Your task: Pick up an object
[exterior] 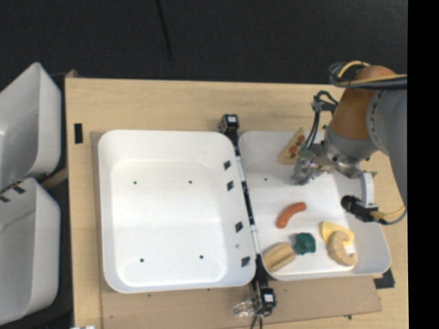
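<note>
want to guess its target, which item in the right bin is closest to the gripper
The pizza slice at the bin's far edge, right beside the gripper; the sausage and the others lie nearer the camera.

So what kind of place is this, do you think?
Probably a robotics lab set up for grasping trials: a wooden bench bearing two white bins, toy food such as a sausage, and a robot arm reaching in.

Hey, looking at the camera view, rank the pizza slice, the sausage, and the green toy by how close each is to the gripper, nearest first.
Measured from the gripper in the right bin:
1. Pizza slice, just above and left of it, at the bin's far edge.
2. Sausage, below it, mid-bin.
3. Green toy, lower, near the bin's front edge.
</note>
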`<state>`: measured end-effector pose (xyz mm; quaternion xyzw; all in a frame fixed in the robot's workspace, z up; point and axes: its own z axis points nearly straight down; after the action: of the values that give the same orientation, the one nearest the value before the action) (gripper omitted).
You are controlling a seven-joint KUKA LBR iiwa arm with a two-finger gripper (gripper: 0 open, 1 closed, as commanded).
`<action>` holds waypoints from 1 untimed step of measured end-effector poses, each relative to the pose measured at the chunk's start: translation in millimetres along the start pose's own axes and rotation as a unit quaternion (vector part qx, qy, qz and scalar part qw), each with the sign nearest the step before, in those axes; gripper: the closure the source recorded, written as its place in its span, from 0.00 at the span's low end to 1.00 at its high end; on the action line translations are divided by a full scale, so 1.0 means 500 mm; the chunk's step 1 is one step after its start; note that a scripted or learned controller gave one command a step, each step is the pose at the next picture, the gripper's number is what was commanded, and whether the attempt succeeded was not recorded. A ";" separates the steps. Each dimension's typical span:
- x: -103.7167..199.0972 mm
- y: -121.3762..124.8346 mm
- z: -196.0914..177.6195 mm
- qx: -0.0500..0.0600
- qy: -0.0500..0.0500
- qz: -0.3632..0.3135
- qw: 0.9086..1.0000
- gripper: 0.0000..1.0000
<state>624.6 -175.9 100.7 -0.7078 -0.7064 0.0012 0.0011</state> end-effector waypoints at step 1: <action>0.000 0.006 -0.002 -0.003 0.000 -0.001 1.000 0.00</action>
<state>627.7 -176.1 101.7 -0.7073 -0.7069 -0.0004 -0.0011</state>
